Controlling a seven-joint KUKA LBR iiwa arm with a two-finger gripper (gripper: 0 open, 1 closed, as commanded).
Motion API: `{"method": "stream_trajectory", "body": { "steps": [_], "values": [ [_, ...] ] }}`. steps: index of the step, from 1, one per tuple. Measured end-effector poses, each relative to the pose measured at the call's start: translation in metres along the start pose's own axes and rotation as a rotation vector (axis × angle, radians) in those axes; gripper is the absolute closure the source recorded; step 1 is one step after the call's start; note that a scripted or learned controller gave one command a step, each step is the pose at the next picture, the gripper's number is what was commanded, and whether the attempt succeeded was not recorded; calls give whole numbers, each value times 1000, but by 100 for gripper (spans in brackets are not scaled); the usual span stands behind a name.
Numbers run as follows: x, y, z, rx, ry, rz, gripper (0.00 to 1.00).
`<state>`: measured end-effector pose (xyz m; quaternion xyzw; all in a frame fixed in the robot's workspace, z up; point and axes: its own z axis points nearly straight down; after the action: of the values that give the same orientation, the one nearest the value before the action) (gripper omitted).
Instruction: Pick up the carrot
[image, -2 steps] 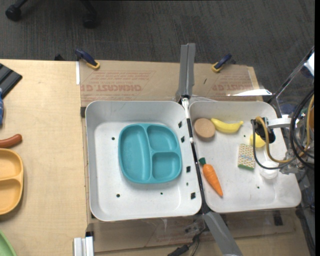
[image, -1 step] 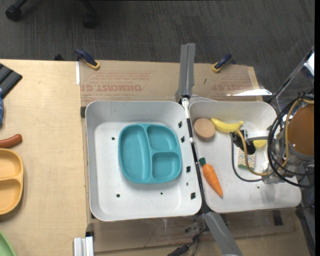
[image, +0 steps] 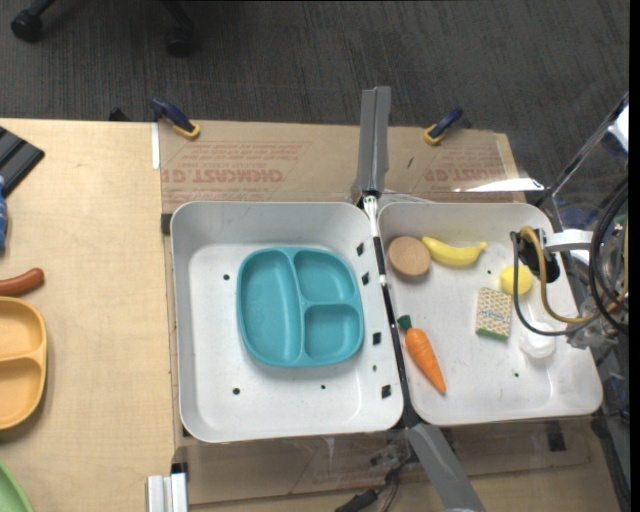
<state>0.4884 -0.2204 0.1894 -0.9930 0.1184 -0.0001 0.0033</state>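
- The carrot (image: 425, 358) lies in the right bin (image: 560, 400), near that bin's left wall, below the round tan disc (image: 408, 256); its green top points up-left and its orange tip down-right.
- Nothing touches the carrot; bare white floor surrounds it.
- The banana (image: 455, 251) lies just right of the disc, close to touching it, well above the carrot.
- A small patterned box (image: 493, 312) sits to the right of the carrot, apart from it.
- A yellow lemon-like piece (image: 515, 279) sits up and right of the carrot, partly behind dark cables (image: 535, 260).
- The gripper (image: 537, 340) seems to be at the right bin's right side, far from the carrot, among cables and pale parts; I cannot tell how it stands or whether it has hold of anything.
- The left bin (image: 200, 400) stands to the left of the carrot, its wall touching the right bin's, and holds a teal divided plate (image: 299, 305).
- Further left of the carrot, on the desk (image: 90, 200), lie an orange divided plate (image: 18, 365) and a sausage (image: 20, 281) above it.
- Cardboard (image: 260, 170) lies under the bins' far edge, held by two clamps (image: 175, 115).
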Motion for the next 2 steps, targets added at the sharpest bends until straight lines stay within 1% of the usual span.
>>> {"method": "stream_trajectory", "body": {
  "steps": [1,2],
  "values": [
    [1,-3,-9,6,0,0,100],
    [-13,-35,25,-1,-5,-33,100]
  ]
}}
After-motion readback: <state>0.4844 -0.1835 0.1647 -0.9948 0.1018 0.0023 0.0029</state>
